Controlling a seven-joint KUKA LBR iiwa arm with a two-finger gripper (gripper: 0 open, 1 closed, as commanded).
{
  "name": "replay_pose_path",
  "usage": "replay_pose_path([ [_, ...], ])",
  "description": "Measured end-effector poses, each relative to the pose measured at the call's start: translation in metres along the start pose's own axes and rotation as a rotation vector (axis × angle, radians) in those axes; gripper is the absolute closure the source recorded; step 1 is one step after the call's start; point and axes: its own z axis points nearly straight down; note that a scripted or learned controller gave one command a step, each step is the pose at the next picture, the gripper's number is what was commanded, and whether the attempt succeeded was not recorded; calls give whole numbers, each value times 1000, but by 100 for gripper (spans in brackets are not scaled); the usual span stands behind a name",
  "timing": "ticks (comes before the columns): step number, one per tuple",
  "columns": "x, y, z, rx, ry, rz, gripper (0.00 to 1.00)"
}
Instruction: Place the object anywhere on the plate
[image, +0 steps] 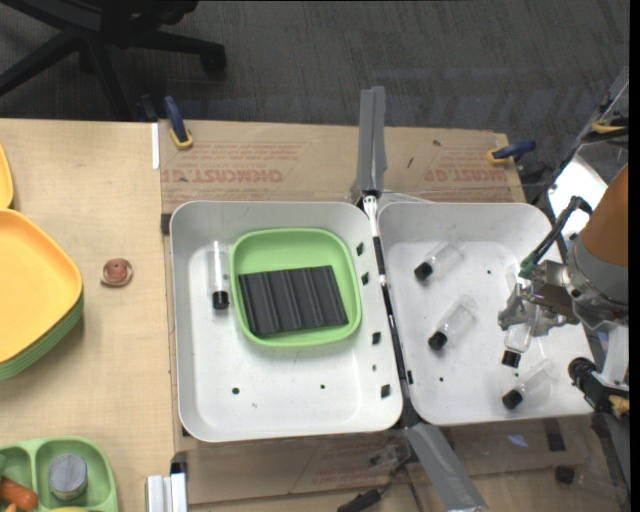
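A wooden bench (90, 190) fills the scene, with dark carpet and an office chair base at the top edge. All places here are given from the green plate (295, 287). Far to its left, a stack of yellow trays (30, 290) hangs over the bench's edge, with a small red disc (117, 271) lying between that stack and the plate. Below and well left of the plate, a green compartment tray (45, 475) sits in the corner, a grey cap in one pocket. The plate itself rests in the upper half of the left bin (280, 400) and carries a dark ribbed block (296, 300). Just beside the plate's left rim, apart from it, a clear vial (219, 274) with a black cap lies on the bin floor, cap end lower. To the plate's right, past the divider (372, 150), the right bin (470, 400) holds more clear vials: one (437, 261) level with the plate's top, one (452, 325) level with its bottom edge, and one (525, 386) lower still. Farthest right of the plate, the gripper (522, 318) hangs low over the right bin, above another vial (516, 350); whether its fingers are apart or together cannot be told.
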Motion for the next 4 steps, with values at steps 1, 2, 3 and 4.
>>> replay_pose_path([
  [1, 0, 0, 0, 0, 0, 0, 0],
  [2, -51, 15, -94, 0, 0, 104, 0],
  [3, -68, 19, -37, 2, 0, 195, 0],
  [4, -67, 19, -37, 2, 0, 195, 0],
])
